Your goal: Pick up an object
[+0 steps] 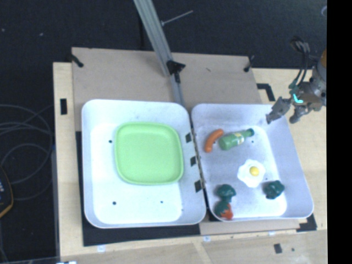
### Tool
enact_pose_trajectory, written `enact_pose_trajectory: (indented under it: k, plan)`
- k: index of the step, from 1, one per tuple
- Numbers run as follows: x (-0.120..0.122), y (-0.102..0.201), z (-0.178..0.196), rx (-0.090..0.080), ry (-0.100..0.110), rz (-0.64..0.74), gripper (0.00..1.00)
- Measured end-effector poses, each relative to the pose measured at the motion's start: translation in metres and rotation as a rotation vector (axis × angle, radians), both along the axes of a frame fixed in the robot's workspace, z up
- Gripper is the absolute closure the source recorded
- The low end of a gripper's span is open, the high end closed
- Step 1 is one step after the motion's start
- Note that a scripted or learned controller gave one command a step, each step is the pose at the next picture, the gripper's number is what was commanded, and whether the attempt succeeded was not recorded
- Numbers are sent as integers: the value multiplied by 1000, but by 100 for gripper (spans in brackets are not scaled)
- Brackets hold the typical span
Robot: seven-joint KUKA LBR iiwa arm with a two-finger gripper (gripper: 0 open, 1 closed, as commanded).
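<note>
My gripper [287,113] hangs at the right bin's [286,147] far right corner, open, its two dark fingers spread with nothing between them. Inside that bin lie an orange sausage [213,139], a green bottle [235,139] beside it, a fried egg [252,172], a dark green broccoli piece [273,189] at the right, and another green piece [224,192] with a small red-tipped item [224,210] near the front edge. All of them lie to the left of and nearer than the gripper.
The left bin [99,147] holds a light green square plate [148,152]. A grey pole [154,29] slants down from the top to the gap between the bins. Tan bench board surrounds both bins.
</note>
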State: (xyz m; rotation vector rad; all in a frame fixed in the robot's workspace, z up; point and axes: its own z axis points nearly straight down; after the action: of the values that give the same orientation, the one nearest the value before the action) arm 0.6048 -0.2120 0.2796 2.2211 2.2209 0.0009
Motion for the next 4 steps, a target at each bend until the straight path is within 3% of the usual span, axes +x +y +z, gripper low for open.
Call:
enact_pose_trajectory:
  k: [1,4]
  plan:
    - [0,0,0,0,0,0,0]
    - [4,17,-164,0,4,0,0]
